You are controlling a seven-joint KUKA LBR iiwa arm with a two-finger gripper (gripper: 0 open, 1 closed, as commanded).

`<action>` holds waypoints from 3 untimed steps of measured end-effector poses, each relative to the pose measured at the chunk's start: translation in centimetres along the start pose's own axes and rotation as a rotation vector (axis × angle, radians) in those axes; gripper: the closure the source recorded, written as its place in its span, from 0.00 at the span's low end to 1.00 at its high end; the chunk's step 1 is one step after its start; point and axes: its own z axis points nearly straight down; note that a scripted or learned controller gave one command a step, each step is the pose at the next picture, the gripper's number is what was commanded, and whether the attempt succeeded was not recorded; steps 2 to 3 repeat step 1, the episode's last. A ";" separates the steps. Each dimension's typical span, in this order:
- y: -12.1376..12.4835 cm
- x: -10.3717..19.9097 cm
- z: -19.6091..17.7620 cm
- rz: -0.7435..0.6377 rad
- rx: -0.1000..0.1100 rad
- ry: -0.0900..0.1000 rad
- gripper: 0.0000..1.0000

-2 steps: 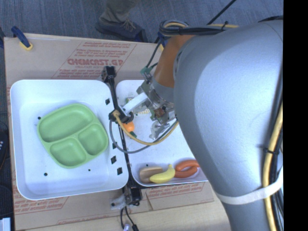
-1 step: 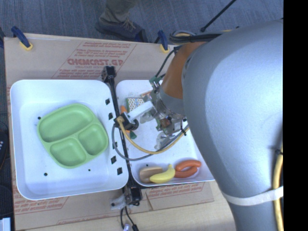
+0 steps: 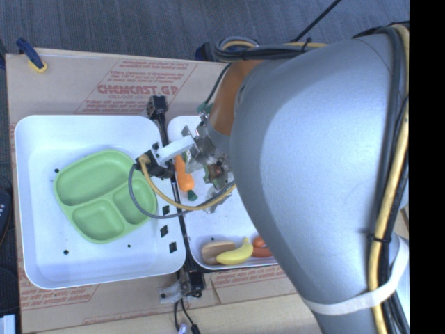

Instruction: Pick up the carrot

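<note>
The carrot (image 3: 185, 178) is small and orange, with a green tip pointing toward the front. It sits at the left edge of the right bin (image 3: 182, 127), close to the wall shared by the two bins. My gripper (image 3: 193, 160) is right at the carrot's upper end, touching or almost touching it. The grey arm covers most of the right bin, and the gripper's far side merges with the wrist hardware.
A green divided plate (image 3: 104, 197) lies in the left bin (image 3: 35, 207). At the right bin's front edge lie a yellow banana (image 3: 235, 253), a tan bun (image 3: 214, 247) and a red-orange item (image 3: 261, 245). A black and yellow cable loop (image 3: 139, 190) hangs over the plate.
</note>
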 end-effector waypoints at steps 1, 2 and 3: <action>4.6 -1.8 0.0 0.002 0.004 -0.002 0.00; 4.6 -1.8 0.0 0.002 0.004 -0.002 0.00; 4.6 -1.8 0.0 0.002 0.004 -0.002 0.00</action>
